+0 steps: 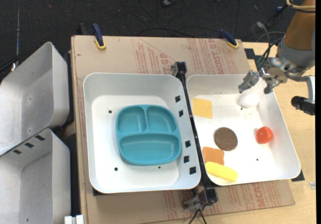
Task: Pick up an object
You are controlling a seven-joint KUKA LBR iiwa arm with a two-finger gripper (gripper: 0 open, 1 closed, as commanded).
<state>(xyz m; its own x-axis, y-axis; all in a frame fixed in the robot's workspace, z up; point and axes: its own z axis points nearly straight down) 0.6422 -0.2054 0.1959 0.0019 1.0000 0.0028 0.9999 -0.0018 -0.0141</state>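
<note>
A cardboard-topped surface (135, 54), clamped along its far edge over a dark, cable-strewn floor, carried two shallow white bins side by side. The left bin (100, 132) held a teal divided tray (148, 134) lying flat at its centre, apparently staged as a place to drop things. The right bin (281, 132) held the pickable items, scattered apart, probably so that each could be grasped alone. Spare white bins (30, 117) stood stacked off the surface's left edge. The grey arm (301, 32), with its orange band, reached in over the surface's right edge and hung above the right bin's far right corner. Its tool (257, 83) hovered there with its two fingers spread apart and nothing between them, just above a white rounded object (248, 99), seemingly the chosen target. In descending size, the rest were a yellow square slice (202, 108) near the divider, a brown disc (226, 138) mid-bin, an orange wedge (213, 155), a yellow banana-like piece (221, 171) at the near edge and a red ball (264, 135) toward the right wall.
</note>
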